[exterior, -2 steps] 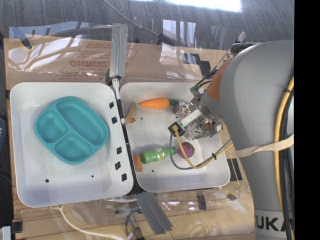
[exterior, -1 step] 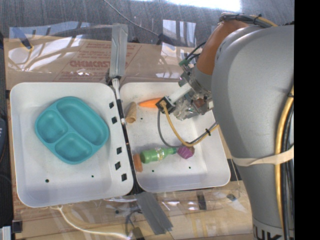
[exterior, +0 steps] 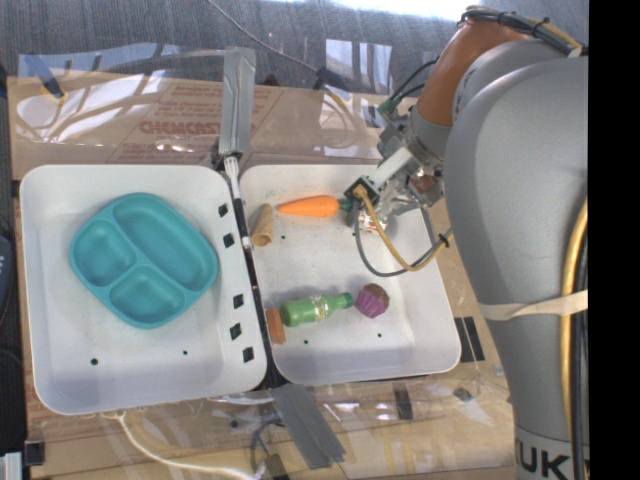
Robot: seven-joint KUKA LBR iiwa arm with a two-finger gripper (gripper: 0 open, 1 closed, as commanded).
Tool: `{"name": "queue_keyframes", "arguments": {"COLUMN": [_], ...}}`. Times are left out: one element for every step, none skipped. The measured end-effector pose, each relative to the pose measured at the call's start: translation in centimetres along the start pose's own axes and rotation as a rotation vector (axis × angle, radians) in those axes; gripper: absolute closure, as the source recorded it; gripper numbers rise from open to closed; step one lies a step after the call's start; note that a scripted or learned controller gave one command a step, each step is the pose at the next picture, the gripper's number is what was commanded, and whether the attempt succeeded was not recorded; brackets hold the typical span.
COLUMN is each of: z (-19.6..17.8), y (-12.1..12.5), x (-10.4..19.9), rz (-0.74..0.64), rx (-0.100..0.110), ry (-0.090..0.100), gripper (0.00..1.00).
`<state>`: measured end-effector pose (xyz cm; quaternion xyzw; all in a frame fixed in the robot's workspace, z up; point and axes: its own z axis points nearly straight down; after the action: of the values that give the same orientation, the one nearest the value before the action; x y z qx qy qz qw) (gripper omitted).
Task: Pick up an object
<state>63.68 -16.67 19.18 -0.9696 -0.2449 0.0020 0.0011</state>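
While my tool hovers at the green top of the carrot in the right bin, I can't tell how wide it stands. Risk: that smooth taper rolls aside or slips out. Cone, green bottle and purple piece lie well apart. Left bin carries a teal plate; cardboard backs the table.

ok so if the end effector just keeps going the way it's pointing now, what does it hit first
Probably the toy carrot. The end effector points leftward and down from the right bin's upper right, its tip beside the carrot's green leafy end. Depth is unclear from this one view, so it could instead meet the bin floor just short of the carrot.
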Motion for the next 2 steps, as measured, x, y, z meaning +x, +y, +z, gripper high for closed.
{"name": "queue_keyframes", "arguments": {"z": [-5.3,-8.1], "y": [3.4,4.3], "x": [-2.9,-1.0], "rz": [0.035,0.157], "rx": [-0.001,0.000], "ry": [0.002,0.001], "gripper": [1.00,1.00]}}
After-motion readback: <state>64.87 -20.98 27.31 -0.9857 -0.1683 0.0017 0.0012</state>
